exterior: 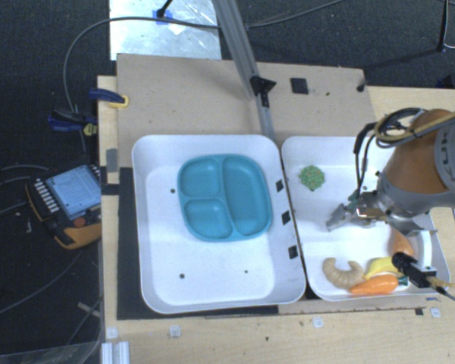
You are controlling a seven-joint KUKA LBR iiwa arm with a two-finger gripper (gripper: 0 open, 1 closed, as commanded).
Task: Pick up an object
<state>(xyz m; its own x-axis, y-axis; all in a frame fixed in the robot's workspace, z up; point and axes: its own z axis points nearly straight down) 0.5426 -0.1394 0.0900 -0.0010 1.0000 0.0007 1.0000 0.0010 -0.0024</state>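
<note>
**Tool low in the right bin, nothing in its grip**

The counter (pixel 212 89) carries two white bins. The left bin (pixel 212 279) holds a blue divided plate (pixel 226 197) near its middle. In the right bin (pixel 334 158) the arm (pixel 417 169) reaches in from the right edge, and the tool (pixel 340 218) sits low over bare bin floor at the middle, its fingers set narrowly apart with nothing between them.

Candidates to pick: a green ball (pixel 312 177) toward the bin's far edge, and a cluster in the near right corner, comprising a tan curved piece (pixel 341 270), an orange carrot (pixel 375 284) and a yellow piece (pixel 381 266).

Risks, as I judge them: closing here would catch nothing. The corner cluster lies packed against the wall, so fingers may strike the rim or nudge neighbours. The ball may roll away.
</note>
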